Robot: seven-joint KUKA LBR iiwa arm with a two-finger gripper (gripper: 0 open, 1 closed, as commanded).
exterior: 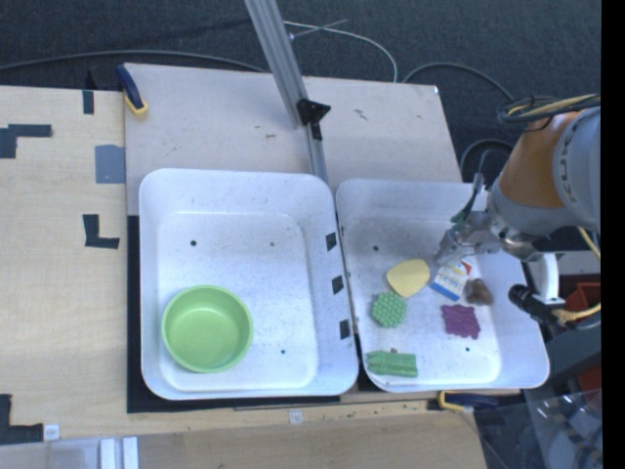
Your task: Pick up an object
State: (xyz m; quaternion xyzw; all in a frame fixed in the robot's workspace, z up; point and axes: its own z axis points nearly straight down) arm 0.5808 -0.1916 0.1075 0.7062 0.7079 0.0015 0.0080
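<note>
Two shallow white bins sit side by side on a pale bench, and we see the gripper (457, 247) lowered into the right bin (391, 208), though we cannot tell how it is set from this angle. Just below its tip lies a small white and blue packet (450, 281), seemingly touching it, with a flat yellow piece (408, 277) just beside, a brown lump (479, 291) on the other side, and a purple shape (460, 319), a round green studded piece (389, 309) and a green block (392, 363) farther off. Well apart, in the left bin (234, 189), we note a green bowl (206, 328).
</note>
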